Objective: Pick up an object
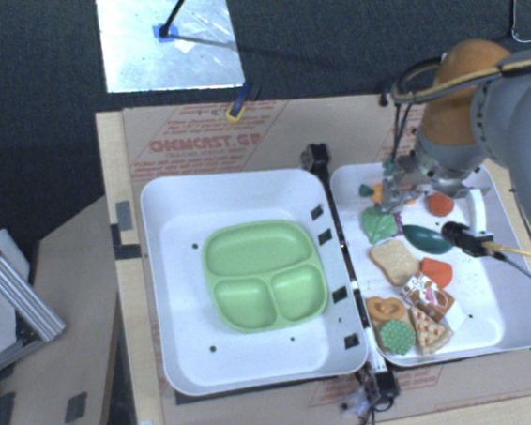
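Green, and divided into three compartments, a tray sits near the middle of the left bin with nothing on it. A black hinge strip runs between this bin and the right bin, which holds all the toy food. From that bin's near left corner upward lie a green dotted piece, a pretzel-like piece, a slice of toast and a green leaf-shaped piece. Just right of these are a pizza wedge, a patterned packet, an orange piece, a dark teal piece and a red piece.

The gripper is low over the far left of this bin, just above the leaf-shaped piece; whether its fingers are apart or together cannot be judged at this size. No item is visibly between them.

Risk: the pieces near the gripper lie close together, some touching, so a descent here may catch two at once or push one aside. The bin wall and hinge strip are also near, and a finger could strike them. The flat leaf-shaped piece probably offers little edge to pinch.
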`<action>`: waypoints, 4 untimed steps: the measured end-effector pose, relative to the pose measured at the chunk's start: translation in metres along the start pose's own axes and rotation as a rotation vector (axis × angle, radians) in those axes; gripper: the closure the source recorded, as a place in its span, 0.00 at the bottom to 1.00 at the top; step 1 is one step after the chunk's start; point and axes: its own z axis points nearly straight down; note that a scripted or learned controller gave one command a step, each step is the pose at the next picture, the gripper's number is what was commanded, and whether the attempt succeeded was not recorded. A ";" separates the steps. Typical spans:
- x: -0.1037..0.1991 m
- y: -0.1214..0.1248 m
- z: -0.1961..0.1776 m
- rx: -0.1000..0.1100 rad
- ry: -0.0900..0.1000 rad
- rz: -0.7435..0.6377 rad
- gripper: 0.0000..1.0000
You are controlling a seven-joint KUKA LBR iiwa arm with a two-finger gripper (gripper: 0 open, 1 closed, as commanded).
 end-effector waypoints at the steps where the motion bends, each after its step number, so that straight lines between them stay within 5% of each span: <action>1: -0.001 0.004 -0.065 -0.004 -0.002 -0.003 1.00; 2: -0.001 0.006 -0.120 -0.003 -0.002 -0.004 1.00; 4: 0.063 -0.081 -0.130 0.006 0.001 -0.006 1.00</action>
